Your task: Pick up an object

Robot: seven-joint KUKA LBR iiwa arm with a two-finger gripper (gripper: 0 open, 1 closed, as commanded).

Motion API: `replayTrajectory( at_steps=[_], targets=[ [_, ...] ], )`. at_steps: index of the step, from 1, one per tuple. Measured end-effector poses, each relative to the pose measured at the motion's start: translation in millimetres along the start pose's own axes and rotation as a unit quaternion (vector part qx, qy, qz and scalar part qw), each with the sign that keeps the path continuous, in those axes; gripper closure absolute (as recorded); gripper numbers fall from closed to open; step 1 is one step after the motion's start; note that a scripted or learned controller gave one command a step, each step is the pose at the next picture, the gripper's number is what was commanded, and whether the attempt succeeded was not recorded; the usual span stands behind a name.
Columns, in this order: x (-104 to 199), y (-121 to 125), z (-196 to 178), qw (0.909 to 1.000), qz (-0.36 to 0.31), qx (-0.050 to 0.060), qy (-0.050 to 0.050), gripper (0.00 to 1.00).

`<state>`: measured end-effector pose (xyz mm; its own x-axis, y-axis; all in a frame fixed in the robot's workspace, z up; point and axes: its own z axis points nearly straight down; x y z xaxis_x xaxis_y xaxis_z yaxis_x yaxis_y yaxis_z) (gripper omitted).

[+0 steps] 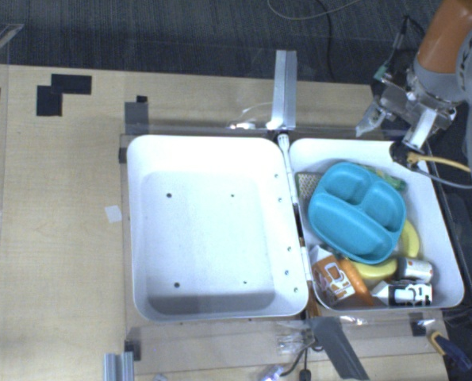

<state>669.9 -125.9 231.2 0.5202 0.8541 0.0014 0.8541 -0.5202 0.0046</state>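
Orange packet (pixel 336 279) with unreadable white lettering beside blue tray (pixel 356 210).

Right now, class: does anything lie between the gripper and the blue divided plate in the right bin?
Nothing visible does. The gripper sits above the right bin's far rim, and the blue plate lies on top of the pile, uncovered.
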Motion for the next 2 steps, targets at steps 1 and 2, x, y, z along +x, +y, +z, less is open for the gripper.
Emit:
replayTrajectory(
  at_steps=[1,2],
  targets=[
    [44,-27,-18,0.9941,0.108,0.001,0.000,0.00],
    [20,-25,-144,0.9882,0.153,0.000,0.001,0.00]
  ],
)
